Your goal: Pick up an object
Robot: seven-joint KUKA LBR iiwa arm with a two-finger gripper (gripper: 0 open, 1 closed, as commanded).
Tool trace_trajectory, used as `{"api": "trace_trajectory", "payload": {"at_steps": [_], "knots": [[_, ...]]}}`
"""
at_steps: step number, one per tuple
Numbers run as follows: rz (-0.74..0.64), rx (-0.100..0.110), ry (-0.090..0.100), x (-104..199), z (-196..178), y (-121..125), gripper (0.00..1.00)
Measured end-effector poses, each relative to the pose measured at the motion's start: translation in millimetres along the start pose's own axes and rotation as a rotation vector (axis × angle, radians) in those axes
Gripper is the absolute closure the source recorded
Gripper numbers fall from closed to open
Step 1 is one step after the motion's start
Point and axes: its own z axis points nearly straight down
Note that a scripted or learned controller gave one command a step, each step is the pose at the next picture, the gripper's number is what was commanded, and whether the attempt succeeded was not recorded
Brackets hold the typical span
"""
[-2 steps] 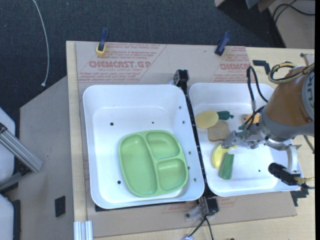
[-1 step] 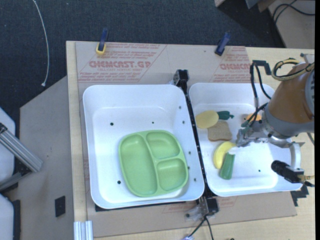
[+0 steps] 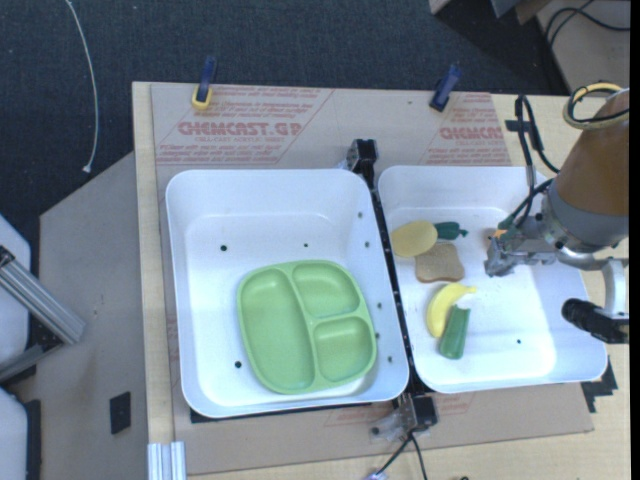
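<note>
On the worktop [image 3: 150,268] the left bin [image 3: 190,228] holds a green divided plate [image 3: 305,325]. The right bin [image 3: 520,358] holds the loose objects: a yellow disc-shaped piece [image 3: 413,238] with a small dark green item [image 3: 450,231] just beside it, a tan bread-like slice [image 3: 439,264], and a banana [image 3: 446,303] touching a green cylinder [image 3: 455,332]. The gripper [image 3: 503,251] sits over the right bin, right of the slice; whether it is wide or narrow cannot be told, and nothing is seen in it.

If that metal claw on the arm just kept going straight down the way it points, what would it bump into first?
Probably the bare white floor of the right bin. The gripper hangs over a free patch, right of the tan bread slice and above the banana. Its height above the bin is hard to judge from this slanted view.
</note>
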Motion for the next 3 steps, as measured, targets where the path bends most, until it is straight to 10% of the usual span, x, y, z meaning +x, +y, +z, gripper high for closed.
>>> {"api": "trace_trajectory", "payload": {"at_steps": [3], "knots": [[-0.004,0.000,0.001,51.6,-76.3,16.7,1.00]]}}
